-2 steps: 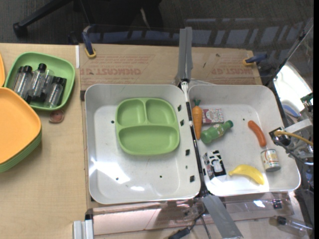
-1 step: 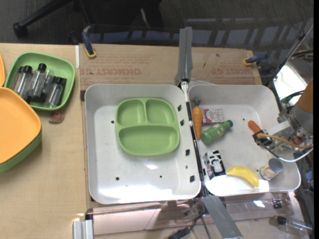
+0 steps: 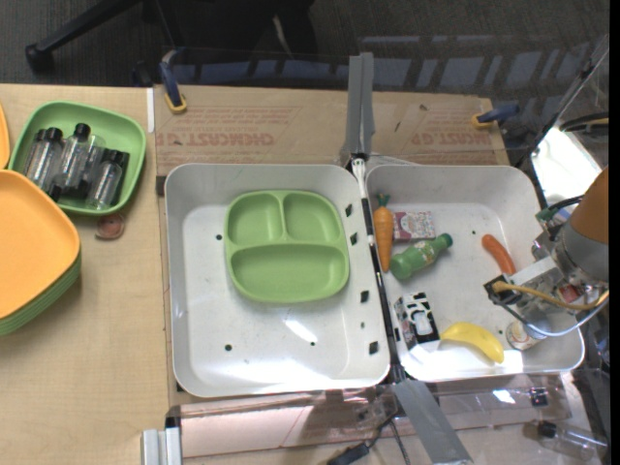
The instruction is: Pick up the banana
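Observation:
The yellow banana (image 3: pixel 473 341) lies in the front part of the right bin (image 3: pixel 455 184), curved, with its ends pointing left and right. My gripper (image 3: pixel 539 310) hangs over that bin's front right corner, just right of the banana and a little behind it. No object shows in its grasp. The grey arm with its orange band (image 3: pixel 593 223) comes in from the right edge.
The right bin also holds a carrot (image 3: pixel 384 234), a pink box (image 3: pixel 417 225), a green bottle (image 3: pixel 420 256), a small red sausage-shaped thing (image 3: pixel 499 254) and a black-and-white object (image 3: pixel 418 320) left of the banana. A green divided plate (image 3: pixel 288 245) sits in the left bin (image 3: pixel 194 298).

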{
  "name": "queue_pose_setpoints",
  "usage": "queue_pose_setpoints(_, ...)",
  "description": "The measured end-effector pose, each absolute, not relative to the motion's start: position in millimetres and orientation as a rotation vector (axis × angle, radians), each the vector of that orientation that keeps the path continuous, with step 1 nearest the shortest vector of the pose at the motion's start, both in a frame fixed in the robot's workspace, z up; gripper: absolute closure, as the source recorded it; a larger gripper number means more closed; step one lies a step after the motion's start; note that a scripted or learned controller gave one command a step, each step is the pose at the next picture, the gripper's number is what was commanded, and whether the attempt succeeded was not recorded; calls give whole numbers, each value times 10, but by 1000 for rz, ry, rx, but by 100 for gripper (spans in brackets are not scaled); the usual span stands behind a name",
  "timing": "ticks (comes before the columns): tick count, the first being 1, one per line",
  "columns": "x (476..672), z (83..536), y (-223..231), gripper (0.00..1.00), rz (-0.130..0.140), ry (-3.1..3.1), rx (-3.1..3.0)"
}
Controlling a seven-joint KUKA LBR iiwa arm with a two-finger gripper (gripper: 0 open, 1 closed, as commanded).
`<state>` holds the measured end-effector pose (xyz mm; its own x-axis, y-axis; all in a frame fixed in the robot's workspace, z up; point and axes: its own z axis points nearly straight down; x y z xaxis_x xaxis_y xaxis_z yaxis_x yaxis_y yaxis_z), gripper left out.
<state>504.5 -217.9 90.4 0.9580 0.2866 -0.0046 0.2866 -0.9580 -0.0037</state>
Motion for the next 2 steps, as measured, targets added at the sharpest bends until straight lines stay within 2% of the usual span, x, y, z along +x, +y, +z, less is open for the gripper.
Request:
queue_pose_setpoints(1, 5249, 885, -2197, 100, 17, -514, -3089)
queue_pose_setpoints(2, 5586, 1045, -2218, 100, 7, -534, -3094)
